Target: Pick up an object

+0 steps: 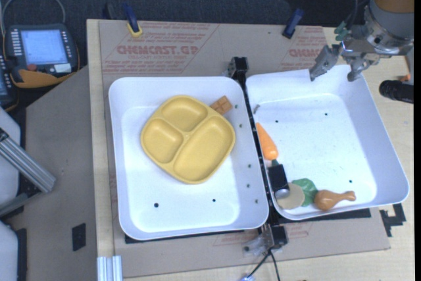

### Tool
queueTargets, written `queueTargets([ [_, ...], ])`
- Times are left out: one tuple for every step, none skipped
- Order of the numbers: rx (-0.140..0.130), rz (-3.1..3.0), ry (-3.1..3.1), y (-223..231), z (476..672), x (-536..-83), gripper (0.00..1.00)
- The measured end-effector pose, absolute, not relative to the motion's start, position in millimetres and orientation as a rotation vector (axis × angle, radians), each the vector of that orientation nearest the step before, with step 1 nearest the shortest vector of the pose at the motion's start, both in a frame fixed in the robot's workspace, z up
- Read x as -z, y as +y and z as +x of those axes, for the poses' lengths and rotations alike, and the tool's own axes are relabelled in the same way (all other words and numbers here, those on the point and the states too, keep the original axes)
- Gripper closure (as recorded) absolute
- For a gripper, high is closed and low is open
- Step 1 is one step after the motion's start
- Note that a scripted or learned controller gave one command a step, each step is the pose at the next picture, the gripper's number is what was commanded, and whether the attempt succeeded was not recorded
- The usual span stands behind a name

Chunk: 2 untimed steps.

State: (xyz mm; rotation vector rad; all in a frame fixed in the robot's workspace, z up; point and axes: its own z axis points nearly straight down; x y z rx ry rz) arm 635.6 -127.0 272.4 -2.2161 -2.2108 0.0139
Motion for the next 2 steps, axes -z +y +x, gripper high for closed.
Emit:
queueTargets([
  [-0.001, -2.221, -2.222, -127, 637.5, -281, 0.00],
  [-0.006, -2.218, -2.217, -124, 632.6, -218, 0.00],
])
